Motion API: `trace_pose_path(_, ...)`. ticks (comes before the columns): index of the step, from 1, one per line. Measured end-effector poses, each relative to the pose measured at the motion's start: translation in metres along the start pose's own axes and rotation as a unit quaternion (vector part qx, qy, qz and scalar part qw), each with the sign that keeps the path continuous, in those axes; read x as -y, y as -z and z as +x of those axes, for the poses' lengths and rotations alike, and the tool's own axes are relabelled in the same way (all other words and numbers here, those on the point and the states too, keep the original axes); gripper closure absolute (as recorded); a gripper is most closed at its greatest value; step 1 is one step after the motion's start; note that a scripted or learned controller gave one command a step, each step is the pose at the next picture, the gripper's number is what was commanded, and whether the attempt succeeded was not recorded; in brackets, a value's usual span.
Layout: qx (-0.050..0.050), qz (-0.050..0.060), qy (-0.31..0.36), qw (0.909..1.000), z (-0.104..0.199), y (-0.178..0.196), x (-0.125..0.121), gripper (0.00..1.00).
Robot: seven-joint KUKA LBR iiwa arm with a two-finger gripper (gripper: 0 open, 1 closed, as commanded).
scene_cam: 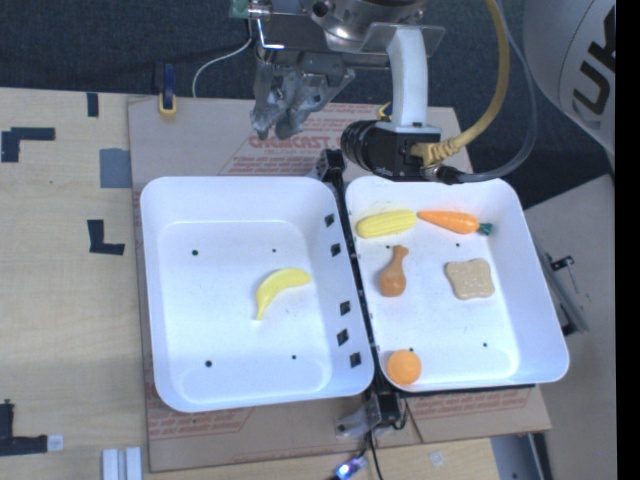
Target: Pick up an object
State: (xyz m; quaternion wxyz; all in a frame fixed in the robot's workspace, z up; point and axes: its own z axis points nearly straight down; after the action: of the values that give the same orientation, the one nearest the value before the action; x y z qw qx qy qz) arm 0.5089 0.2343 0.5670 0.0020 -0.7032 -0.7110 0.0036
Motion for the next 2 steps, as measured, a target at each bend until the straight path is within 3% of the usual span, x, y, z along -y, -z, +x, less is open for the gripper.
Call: trace_pose_path(2,0.001,0.002,0.002,1.0000,0.0019,0.0191,0.0004,1.00)
